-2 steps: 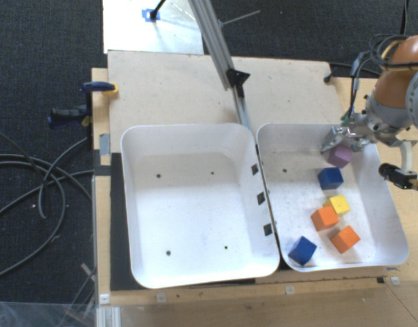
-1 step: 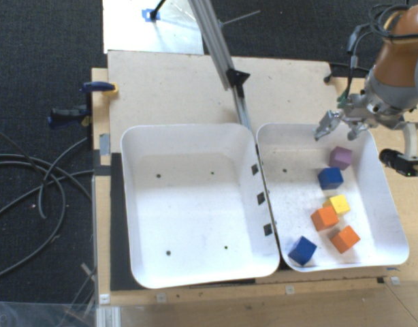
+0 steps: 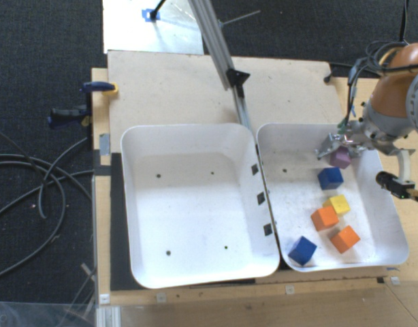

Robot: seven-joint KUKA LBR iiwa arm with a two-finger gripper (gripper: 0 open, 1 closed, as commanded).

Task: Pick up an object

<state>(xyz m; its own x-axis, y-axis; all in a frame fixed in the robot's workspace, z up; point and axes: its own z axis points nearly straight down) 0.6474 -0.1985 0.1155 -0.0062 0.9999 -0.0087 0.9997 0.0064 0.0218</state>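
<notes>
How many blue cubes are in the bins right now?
2, both in the right bin: one blue cube just below the purple block at the gripper, another blue cube near the front-left corner. The arm could hide more.

A robotics lab: clamped bench point(image 3: 195, 87), loose cables point(image 3: 32, 182) on dark carpet point(image 3: 39, 33).

Pale wooden bench top point(image 3: 175, 87) on dark speckled carpet point(image 3: 39, 39), black cables point(image 3: 39, 182) looping at left, blue-and-yellow clamp point(image 3: 100, 87) on bench edge, slanted metal pole point(image 3: 216, 36) crossing overhead
</notes>
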